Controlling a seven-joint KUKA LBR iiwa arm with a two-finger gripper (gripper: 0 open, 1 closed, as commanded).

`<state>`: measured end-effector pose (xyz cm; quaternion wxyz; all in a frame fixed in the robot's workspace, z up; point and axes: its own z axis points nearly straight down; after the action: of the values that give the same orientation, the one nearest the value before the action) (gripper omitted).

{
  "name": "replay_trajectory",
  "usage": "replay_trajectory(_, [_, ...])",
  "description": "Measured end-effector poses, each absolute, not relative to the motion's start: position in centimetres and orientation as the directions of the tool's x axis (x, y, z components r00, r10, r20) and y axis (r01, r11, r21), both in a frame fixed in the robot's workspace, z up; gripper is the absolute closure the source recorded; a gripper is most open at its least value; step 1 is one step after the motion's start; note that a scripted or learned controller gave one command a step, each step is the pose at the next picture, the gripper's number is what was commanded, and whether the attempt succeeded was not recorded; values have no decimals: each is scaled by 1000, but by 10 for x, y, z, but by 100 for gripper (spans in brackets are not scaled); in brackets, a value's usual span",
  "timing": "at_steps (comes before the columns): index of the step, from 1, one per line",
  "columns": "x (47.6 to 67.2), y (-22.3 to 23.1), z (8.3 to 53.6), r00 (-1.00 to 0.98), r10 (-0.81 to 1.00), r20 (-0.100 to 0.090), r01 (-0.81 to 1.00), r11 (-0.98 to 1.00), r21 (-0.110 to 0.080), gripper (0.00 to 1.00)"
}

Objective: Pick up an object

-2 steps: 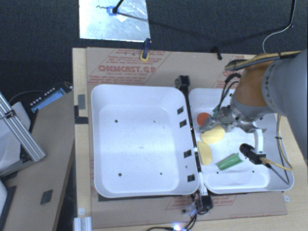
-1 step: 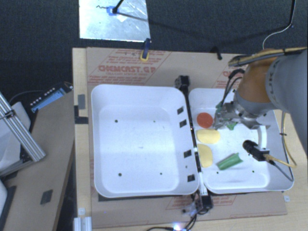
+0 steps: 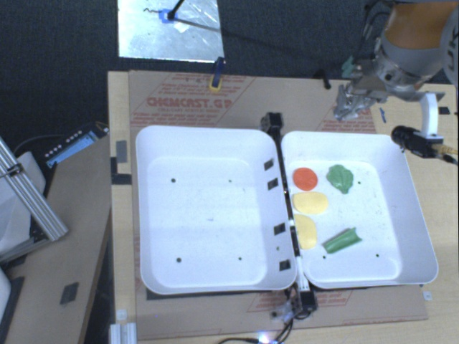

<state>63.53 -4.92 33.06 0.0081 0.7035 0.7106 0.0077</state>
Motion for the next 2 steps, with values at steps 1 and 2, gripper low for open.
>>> replay_trajectory(1, [671, 15, 356, -11, 1000, 2, 1000, 11, 9, 100])
replay_trajectory(2, [669, 90, 434, -13, 1000, 5, 1000, 13, 11, 100])
